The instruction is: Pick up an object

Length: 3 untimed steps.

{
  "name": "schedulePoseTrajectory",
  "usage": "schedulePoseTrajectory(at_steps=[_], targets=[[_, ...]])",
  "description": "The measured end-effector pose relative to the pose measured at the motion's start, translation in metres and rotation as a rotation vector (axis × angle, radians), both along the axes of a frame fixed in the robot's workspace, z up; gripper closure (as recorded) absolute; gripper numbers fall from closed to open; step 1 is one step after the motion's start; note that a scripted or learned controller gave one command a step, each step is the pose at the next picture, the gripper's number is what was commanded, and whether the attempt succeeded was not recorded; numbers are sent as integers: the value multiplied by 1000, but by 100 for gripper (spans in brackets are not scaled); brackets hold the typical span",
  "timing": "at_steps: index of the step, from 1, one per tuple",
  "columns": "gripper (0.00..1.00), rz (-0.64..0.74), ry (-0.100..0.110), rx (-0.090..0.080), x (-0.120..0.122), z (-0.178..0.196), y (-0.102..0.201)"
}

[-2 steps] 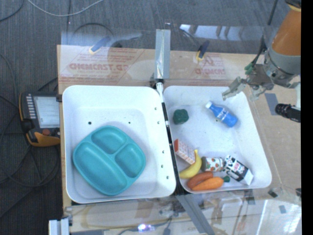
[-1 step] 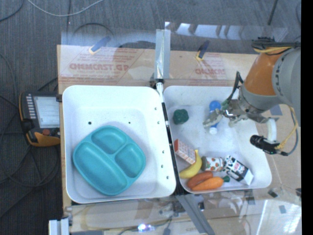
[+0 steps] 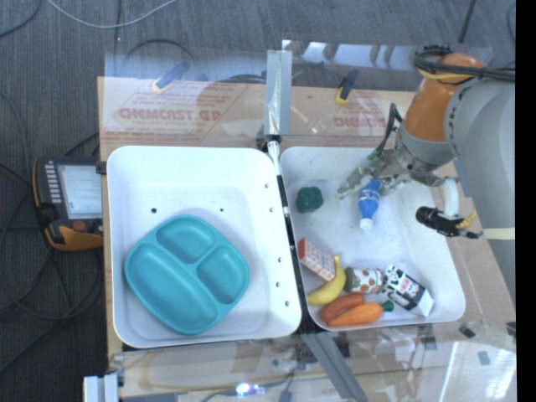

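The gripper hangs over the upper part of the right bin, its thin metal fingers spread to either side of a small white bottle with a blue cap and label. The bottle's upper end lies between the fingertips, but whether they press on it or merely straddle it cannot be told from this slanted overhead view. The bottle lies on the bin floor, pointing down the picture. Above the gripper, the orange band marks the wrist, and the grey arm runs off toward the right edge. A short black piece juts out at the arm's lower side, over the bin's right part. To the left of the bottle, well apart from it, a dark green lump sits near the bin's left wall. Along the lower edge of the same bin lie a patterned red-and-white packet, a yellow banana, two orange carrots, a small printed can and a black-and-white carton, crowded together. The left bin bears a teal divided plate with three compartments. A yellow-and-black handheld device rests on the floor to the left of the bench.
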<state>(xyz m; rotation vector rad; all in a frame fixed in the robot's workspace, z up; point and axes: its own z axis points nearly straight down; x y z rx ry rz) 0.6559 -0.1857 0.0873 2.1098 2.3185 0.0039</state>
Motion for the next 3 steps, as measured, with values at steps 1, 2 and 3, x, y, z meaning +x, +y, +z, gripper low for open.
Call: schedulePoseTrajectory(at_steps=[1, 2, 3], targets=[[100, 1, 3, -4, 0, 7, -1], [100, -43, 15, 3, 12, 17, -27], [100, -70, 10, 3, 13, 97, 13]])
